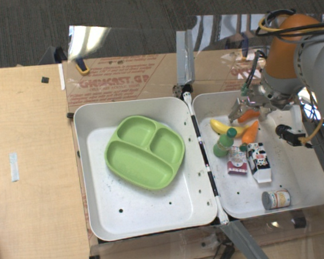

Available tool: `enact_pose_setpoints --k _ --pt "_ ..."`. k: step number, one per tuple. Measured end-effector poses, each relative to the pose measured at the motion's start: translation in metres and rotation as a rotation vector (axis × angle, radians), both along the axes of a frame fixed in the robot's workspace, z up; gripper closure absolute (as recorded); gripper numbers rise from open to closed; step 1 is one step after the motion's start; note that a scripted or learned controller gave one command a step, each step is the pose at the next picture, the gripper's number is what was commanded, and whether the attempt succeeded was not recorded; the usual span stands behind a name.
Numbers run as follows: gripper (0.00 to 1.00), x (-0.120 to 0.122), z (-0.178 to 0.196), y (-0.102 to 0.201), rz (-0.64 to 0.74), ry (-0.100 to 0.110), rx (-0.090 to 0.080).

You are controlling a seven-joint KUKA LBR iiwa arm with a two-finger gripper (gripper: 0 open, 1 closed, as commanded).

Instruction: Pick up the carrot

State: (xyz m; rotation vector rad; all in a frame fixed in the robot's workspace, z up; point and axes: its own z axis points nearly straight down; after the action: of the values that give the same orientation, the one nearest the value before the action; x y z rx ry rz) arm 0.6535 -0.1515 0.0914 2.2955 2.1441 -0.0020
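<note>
A: Where does the carrot (pixel 251 130) lie?

B: In the right bin (pixel 307 197), tilted diagonally, just below the end effector (pixel 247 109); whether that is open or holding anything cannot be told.

bins: 2, left bin (pixel 90 162), right bin (pixel 312 188) | green divided plate (pixel 145 151): 1 | banana (pixel 224 127): 1 | carrot (pixel 250 130): 1 | green bottle (pixel 223 145): 1 | small cartons: 2, pink carton (pixel 237 160), black-and-white carton (pixel 259 158) | can (pixel 276 199): 1
</note>
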Motion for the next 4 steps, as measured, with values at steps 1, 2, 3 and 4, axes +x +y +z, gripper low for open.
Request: enact_pose_setpoints --k 1,2,3,4 --pt "1.00 0.000 0.009 -0.001 0.002 0.001 -0.001" --pt "0.00 0.000 0.009 -0.001 0.002 0.001 -0.001" --pt "0.00 -0.098 0.000 0.041 -0.070 0.002 0.001" --pt "1.00 -0.099 0.008 0.039 -0.078 0.003 0.001"
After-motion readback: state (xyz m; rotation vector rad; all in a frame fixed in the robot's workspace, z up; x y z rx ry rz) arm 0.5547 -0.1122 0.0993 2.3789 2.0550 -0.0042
